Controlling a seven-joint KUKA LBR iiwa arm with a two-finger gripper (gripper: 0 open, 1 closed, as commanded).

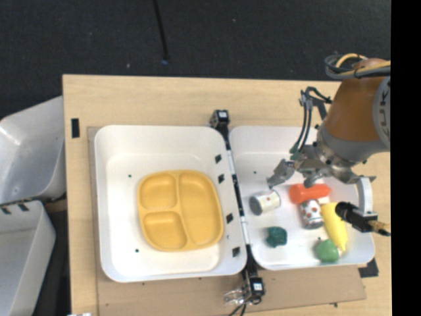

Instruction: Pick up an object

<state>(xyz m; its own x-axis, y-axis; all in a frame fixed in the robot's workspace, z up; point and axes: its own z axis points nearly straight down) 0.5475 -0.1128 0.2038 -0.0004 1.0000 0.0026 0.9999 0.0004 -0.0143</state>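
Observation:
My gripper (300,175) hangs over the right bin (263,143) with its fingers spread open and nothing between them. One finger (279,173) points down-left toward a small white cylinder (264,203) lying on its side. Just below the gripper lies an orange object (309,193), and under that a small can with red spots (312,215). A yellow banana (334,226) lies to the right of the can. A dark green lump (276,236) and a light green round fruit (326,250) sit near the bin's front wall.
The left bin (112,176) holds a yellow divided plate (179,210). A black-clipped divider (231,183) separates the two bins. The arm's orange band (355,114) and cables rise over the right bin's far right side.

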